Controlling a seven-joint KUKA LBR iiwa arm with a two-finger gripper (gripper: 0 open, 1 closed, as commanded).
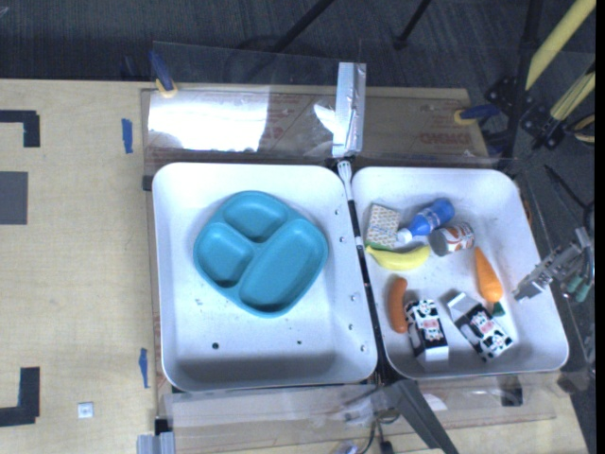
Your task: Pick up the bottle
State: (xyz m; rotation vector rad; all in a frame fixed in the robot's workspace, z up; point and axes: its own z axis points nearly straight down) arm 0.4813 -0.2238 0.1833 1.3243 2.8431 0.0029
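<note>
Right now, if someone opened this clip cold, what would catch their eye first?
The big blue divided plate sits alone in the left bin. The right bin is crowded: the blue-capped bottle lies above a banana, with two carrots and two cow-print cartons toward the front. The gripper is at the right bin's right edge, apart from the bottle.

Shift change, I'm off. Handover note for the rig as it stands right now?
Gripper: at the right bin's right rim, holding nothing; finger state unclear.
Bottle: blue, lying in the right bin's upper part, next to the banana and a small can.
Left bin: holds the blue divided plate.
Done: nothing yet, bottle not grasped.
Left: move over the bottle, grasp, lift.
</note>
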